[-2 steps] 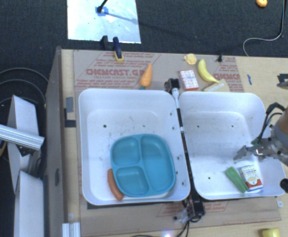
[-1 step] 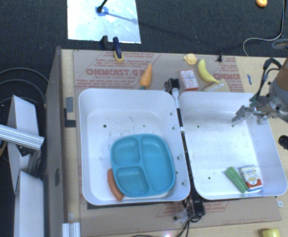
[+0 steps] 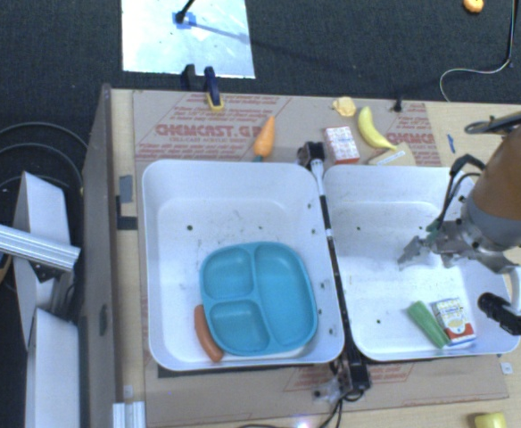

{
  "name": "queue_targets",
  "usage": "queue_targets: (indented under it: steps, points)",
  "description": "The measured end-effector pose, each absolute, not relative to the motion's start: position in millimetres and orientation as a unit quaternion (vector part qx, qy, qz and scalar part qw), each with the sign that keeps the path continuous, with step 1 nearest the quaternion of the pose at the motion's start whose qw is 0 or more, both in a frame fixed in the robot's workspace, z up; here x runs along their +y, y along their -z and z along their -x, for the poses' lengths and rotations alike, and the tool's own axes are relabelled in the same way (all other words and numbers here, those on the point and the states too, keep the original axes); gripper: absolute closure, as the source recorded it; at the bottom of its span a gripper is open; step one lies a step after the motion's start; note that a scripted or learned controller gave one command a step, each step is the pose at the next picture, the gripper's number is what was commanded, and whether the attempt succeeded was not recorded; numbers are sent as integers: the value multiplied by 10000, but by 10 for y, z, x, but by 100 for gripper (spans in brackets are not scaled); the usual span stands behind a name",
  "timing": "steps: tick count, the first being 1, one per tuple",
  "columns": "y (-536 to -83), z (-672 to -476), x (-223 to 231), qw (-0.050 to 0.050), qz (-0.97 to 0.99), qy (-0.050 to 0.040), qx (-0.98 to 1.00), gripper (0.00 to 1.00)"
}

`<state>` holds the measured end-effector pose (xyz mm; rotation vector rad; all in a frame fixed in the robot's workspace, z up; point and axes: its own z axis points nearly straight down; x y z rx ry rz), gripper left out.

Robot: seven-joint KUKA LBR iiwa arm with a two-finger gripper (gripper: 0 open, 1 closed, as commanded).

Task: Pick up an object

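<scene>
The green stick-shaped object [image 3: 428, 323], the likeliest thing to pick up, lies on the floor of the right bin [image 3: 368, 239] toward its near right corner, its long axis slanting from upper left to lower right. Touching its right side is a small white carton [image 3: 454, 321] with orange and red print.

By size, the scene begins with the cardboard-topped bench [image 3: 225, 123], then the two white bins side by side. The left bin [image 3: 171, 203] holds a blue divided plate [image 3: 257, 298] that covers most of its near half, and an orange sausage-shaped toy [image 3: 206, 333] lies just beside the plate's lower left edge. The grey arm with its orange band [image 3: 515, 181] leans in from the right over the right bin. Its gripper [image 3: 417, 250] hangs above bare bin floor near the middle of that bin. Whether its fingers are parted or closed cannot be made out, and nothing is visibly between them.

The relation that matters: the green object sits toward the camera from the gripper, slightly to the right in the view and near but apart from it. I judge the next move must bring the gripper nearward and turn the fingers across the slanted long axis. The carton pressed against one side could be caught or pushed too.

Behind the bins on the bench lie a toy banana [image 3: 372, 129], a toy carrot [image 3: 263, 137] and a small red-and-white box [image 3: 342, 144].
</scene>
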<state>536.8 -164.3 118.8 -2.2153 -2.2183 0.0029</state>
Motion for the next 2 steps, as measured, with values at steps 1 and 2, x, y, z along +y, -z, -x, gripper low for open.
queue_targets:
  steps: [1,2]
  points:
    - [-1416,-4847,-1630,7,7073,-3,-7069,0]
    - [-1516,-4879,-1627,-19,7061,12,-7081,100]
